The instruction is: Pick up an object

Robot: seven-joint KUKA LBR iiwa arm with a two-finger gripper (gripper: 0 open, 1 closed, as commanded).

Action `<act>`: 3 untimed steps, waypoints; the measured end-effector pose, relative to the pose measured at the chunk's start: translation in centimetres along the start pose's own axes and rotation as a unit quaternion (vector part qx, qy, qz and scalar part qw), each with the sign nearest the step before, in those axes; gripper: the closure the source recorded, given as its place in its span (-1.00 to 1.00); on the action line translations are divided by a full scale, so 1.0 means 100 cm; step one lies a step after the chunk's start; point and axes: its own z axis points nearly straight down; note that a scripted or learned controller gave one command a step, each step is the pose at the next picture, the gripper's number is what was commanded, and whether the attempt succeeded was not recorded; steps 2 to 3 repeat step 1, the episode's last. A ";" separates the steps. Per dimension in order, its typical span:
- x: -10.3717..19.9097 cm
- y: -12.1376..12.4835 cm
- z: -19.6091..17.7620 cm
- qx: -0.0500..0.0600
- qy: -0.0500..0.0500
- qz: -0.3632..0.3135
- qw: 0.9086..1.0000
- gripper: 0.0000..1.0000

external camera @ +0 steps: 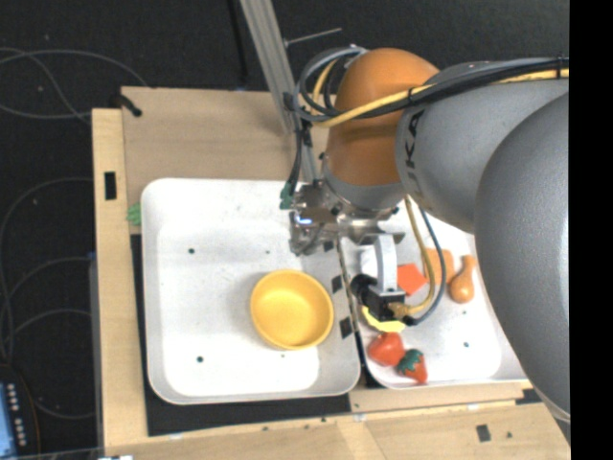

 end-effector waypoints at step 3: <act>-0.002 0.000 -0.001 -0.001 0.001 0.002 1.000 -1.00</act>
